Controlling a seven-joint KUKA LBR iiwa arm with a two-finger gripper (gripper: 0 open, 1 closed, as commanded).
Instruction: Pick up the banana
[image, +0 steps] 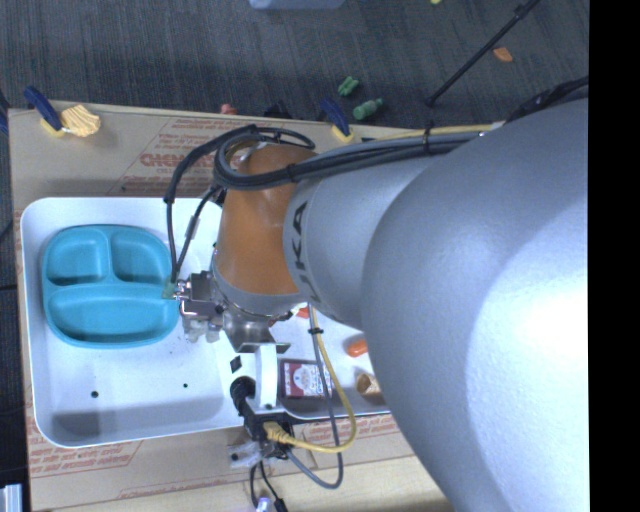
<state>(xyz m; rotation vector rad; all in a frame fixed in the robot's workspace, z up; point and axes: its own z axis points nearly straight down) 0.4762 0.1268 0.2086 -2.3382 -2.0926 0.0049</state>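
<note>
Over the seam between the two shallow white plastic bins (60, 400), our grey, orange-banded arm (262, 235) hangs; its gripper's state we cannot tell. We judge we are searching, and must next locate the banana.

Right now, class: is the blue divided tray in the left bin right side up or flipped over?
Right side up: the blue tray shows three open compartments facing the camera.

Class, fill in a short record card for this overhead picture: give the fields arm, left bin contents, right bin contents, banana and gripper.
arm: grey with an orange band, reaching in from the right, covering most of the right bin
left bin: blue divided tray at its upper left
right bin: a dark red packet and a small orange item show beside the arm
banana: cannot be made out
gripper: fingers cannot be judged
</note>
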